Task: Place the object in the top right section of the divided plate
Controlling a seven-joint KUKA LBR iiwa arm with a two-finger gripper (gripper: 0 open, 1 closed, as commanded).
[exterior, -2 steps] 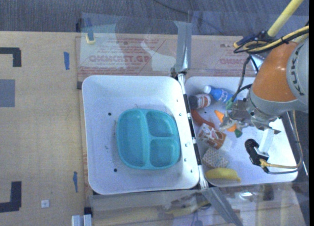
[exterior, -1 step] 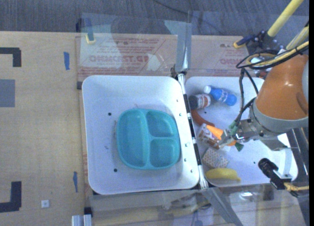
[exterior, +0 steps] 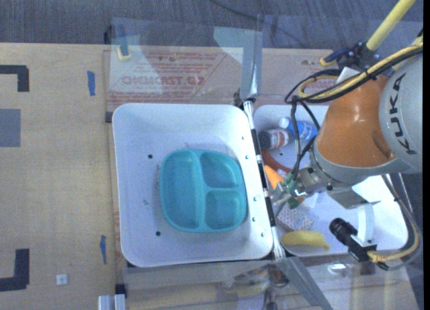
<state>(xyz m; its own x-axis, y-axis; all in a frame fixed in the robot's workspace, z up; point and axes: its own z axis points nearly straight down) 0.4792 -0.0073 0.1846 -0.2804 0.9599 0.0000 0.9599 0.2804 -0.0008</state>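
Teal plastic divided plate (exterior: pixel 201 191) with three sections lying flat in the middle of the left shallow white bin (exterior: pixel 134 134), nothing in its sections. Right shallow white bin (exterior: pixel 396 224) just beside, holding the clutter: clear plastic bottle with blue cap (exterior: pixel 290 132) near the top, orange carrot-shaped piece (exterior: pixel 272 175) against the dividing wall, yellow banana-like item (exterior: pixel 306 239) at the bottom edge, patterned pale packet (exterior: pixel 295 219) just above it. Grey arm with orange band (exterior: pixel 353 124) reaching in from the right, over the right bin. Hand (exterior: pixel 292 194) low over the right bin, near the orange piece and the packet; cannot tell whether apart or together, tips too small and cluttered. Not clear which item counts as the object; none visibly between the tips. Light wooden desk (exterior: pixel 54 167) under both bins, black corner marks and blue tape on its left part.
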